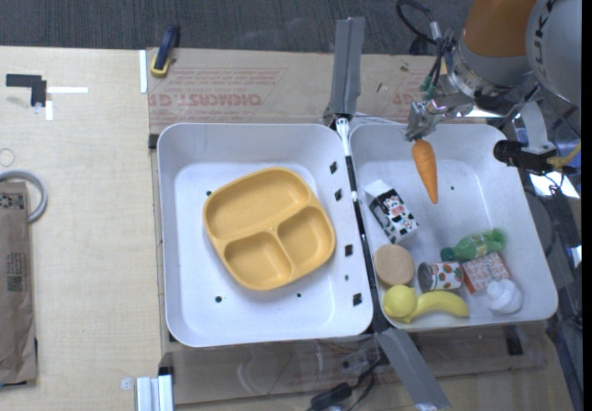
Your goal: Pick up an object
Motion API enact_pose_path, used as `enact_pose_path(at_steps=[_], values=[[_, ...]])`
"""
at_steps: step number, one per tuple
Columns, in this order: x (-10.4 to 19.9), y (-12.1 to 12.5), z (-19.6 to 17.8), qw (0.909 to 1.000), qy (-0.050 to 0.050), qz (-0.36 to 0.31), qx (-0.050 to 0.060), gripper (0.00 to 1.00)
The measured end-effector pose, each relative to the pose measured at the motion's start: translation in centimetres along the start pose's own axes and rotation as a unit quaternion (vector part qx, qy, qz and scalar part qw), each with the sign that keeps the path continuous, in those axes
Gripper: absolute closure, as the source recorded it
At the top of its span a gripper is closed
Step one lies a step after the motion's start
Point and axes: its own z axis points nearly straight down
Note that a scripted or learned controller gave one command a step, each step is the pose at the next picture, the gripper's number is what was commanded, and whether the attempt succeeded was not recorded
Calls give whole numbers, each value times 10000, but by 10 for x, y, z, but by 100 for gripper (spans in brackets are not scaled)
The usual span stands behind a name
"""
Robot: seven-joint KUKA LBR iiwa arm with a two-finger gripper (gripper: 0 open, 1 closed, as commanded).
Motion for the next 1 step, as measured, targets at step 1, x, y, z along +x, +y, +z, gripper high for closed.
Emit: enact_pose_path(at_steps=[1], values=[[39, 10, 25, 9843, 7, -1765, 10, 100]])
